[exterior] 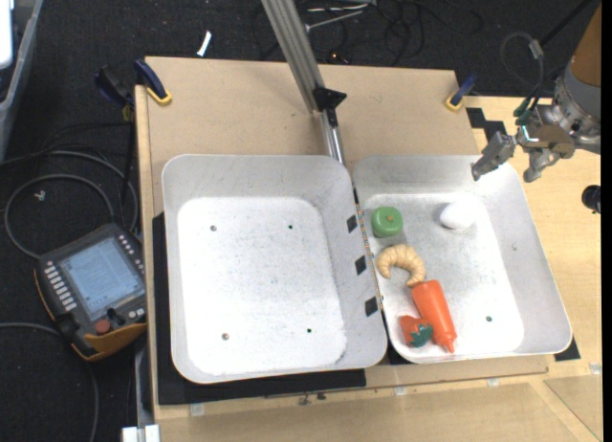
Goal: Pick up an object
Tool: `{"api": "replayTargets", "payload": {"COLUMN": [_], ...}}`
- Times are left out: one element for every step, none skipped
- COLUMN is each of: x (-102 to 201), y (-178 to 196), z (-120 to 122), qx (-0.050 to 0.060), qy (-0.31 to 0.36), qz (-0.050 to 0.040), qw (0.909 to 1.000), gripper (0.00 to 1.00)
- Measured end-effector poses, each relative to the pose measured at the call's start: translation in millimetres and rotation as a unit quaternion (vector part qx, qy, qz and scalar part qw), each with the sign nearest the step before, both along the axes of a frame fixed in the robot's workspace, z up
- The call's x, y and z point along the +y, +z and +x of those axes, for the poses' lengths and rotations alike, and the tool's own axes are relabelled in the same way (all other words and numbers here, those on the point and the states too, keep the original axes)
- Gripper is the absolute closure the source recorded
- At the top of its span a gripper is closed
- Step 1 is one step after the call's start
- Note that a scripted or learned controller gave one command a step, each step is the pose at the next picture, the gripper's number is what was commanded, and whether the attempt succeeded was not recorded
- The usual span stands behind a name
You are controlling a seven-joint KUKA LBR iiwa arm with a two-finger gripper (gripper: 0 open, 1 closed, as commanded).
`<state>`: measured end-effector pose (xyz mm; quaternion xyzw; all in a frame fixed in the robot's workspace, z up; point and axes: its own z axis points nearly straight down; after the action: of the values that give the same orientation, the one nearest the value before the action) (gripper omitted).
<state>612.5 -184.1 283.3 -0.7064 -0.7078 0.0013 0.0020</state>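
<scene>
A: The tool hangs spread and holding nothing over the right bin's far corner. Best target?

B: I'd take the white ball, nearest and apart from the rest (come straight down, straddle it).

A: Count?

B: One ball, one green cylinder, one croissant, one carrot. Left bin too: two bins.

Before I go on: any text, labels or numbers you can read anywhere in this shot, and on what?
No text can be read.
Teach pendant left of the bench: screen lit, content too small and blurred to read.
Black tags on the seam between the bins: no legible marks.
Green block, croissant, carrot, white ball: no lettering shows.
</scene>
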Motion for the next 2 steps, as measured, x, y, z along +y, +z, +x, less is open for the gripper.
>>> {"api": "replayTargets", "payload": {"x": [0,1], "y": [3,-47], "z": [1,-9], "qx": [-0.002,0.001], "qy": [0.001,-0.001], "qz": [-0.0009,-0.0002], "qw": [1.0,1.0], "gripper": [0.0,0.0]}}
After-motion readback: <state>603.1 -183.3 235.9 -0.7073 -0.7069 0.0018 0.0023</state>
